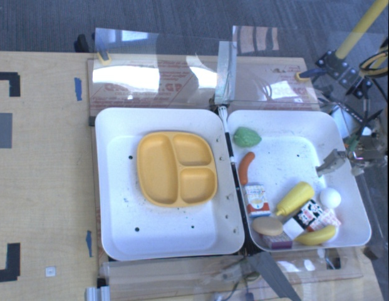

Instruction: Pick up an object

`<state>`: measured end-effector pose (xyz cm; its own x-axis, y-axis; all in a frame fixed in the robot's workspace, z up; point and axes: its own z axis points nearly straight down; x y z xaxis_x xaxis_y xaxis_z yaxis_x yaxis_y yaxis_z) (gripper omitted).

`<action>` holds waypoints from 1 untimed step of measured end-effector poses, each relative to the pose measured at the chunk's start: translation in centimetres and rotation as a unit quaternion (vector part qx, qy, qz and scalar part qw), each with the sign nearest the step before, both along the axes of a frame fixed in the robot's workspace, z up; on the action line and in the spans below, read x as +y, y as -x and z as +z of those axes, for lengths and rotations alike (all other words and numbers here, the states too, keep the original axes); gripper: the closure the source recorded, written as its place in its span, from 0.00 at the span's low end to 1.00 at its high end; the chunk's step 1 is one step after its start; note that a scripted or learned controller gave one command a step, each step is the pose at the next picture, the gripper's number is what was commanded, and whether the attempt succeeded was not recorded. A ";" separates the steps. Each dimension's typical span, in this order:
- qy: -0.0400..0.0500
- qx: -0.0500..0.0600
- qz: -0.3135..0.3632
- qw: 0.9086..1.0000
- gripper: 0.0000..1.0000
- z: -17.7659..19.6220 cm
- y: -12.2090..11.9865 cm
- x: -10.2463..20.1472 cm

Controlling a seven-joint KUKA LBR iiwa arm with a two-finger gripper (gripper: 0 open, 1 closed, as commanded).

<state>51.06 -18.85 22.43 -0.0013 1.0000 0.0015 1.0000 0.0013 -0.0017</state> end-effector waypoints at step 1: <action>0.000 0.003 -0.058 0.998 0.00 -10.4 3.3 1.1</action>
<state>47.75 -17.76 12.04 0.1152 0.9933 0.0015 0.9933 -0.1151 -0.0073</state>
